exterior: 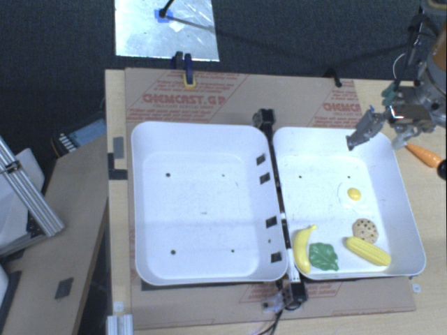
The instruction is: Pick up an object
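Bench w/ two bins (202,135); gripper (380,135) open over right bin's far rim.

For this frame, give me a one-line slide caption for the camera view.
Open gripper hovers above the right bin's far corner; fried egg, cookie, corn, banana, lettuce leaf inside.

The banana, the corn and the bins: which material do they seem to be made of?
The banana and the corn look like toy plastic: uniform yellow, smooth, slightly glossy. The bins seem thin molded white plastic with rounded corners, though coated metal cannot be excluded.
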`<control>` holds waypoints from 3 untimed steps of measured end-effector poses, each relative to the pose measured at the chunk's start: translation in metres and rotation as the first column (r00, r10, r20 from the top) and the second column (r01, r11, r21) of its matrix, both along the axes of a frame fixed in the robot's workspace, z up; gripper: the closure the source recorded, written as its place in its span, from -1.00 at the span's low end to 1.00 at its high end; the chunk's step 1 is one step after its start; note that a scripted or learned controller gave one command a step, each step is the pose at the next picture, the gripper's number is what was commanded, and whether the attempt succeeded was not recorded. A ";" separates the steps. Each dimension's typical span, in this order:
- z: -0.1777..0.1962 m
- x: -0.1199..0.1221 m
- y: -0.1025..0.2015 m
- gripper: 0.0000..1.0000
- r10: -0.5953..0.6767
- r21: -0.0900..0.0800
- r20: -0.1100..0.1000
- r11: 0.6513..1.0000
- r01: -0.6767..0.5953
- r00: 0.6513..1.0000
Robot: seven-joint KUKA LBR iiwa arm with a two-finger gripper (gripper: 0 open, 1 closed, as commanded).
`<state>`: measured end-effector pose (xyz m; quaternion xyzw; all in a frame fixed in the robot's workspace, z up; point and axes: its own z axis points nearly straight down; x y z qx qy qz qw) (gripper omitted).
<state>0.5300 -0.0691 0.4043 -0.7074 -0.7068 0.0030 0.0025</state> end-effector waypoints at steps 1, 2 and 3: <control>0.122 -0.018 0.065 -1.00 0.012 0.003 0.024 1.000 -0.012 1.000; 0.132 -0.044 0.062 -1.00 0.005 0.001 0.013 1.000 -0.005 1.000; -0.104 -0.035 0.094 -1.00 0.003 0.000 -0.005 1.000 -0.003 1.000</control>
